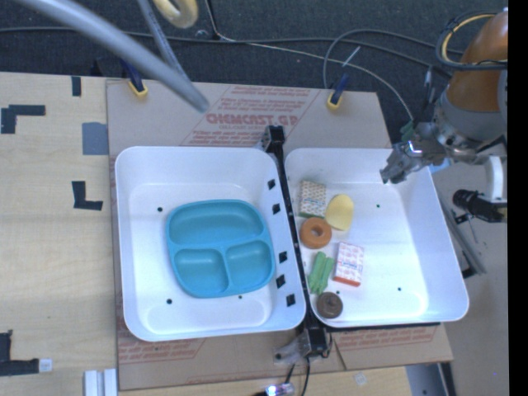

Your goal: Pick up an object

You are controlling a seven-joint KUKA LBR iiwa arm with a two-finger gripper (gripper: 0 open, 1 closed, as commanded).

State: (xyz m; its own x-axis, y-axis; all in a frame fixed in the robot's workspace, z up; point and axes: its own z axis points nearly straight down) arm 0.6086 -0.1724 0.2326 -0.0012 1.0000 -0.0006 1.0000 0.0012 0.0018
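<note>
Camera view: gripper (396,168) over right bin (412,246) rim, its grip state too blurred to tell.

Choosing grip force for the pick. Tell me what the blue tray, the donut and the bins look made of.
Blue tray: likely moulded plastic, matte, with one even colour and rounded compartment walls. Donut: probably a plastic or rubber toy; smooth tan-orange surface, too small to tell. Left bin and right bin: seemingly thin white plastic, slightly glossy, with rounded rims.

Bright even light, soft shadows, slight blur.
</note>
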